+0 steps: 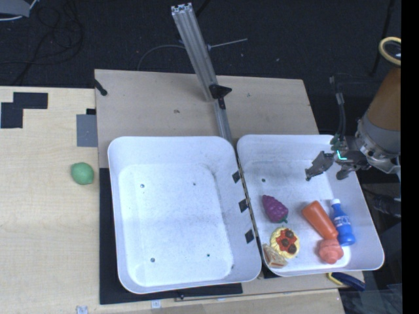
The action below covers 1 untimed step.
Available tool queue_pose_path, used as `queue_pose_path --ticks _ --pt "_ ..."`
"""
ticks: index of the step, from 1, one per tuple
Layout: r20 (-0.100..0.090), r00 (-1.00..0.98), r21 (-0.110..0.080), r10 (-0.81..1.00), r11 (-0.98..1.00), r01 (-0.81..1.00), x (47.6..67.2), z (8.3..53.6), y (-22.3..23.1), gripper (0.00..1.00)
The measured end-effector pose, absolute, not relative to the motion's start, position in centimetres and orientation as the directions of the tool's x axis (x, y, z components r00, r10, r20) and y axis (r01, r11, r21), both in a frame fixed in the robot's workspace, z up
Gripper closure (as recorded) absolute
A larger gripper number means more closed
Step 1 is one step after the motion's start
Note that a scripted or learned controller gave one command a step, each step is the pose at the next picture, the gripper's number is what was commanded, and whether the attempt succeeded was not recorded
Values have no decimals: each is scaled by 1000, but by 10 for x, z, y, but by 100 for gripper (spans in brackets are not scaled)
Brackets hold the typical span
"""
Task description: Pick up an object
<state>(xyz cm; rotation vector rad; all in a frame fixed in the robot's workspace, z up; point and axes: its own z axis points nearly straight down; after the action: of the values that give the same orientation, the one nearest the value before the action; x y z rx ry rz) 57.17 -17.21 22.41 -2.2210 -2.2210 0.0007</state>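
The right bin (288, 150) holds a purple grape bunch (275, 208), an orange carrot-like piece (319, 218), a blue bottle (342, 221), a pink-red lump (330, 251) and a yellow pizza-like toy (285, 242) with a tan piece (274, 256) beside it. My gripper (329, 167) hangs over the bin's upper right part, above and right of the grapes. Its two dark fingers (319, 164) are spread apart with nothing between them.
The left bin (124, 150) sits beside the right one. A green ball (82, 173) lies on the wooden bench to the left. A metal rail (200, 51) slants up behind the bins. The arm comes in from the right edge.
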Motion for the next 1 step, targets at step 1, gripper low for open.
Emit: queue_pose_path --ticks 1 --pt "0 0 -1 1000 0 1000 572 224 -172 0"
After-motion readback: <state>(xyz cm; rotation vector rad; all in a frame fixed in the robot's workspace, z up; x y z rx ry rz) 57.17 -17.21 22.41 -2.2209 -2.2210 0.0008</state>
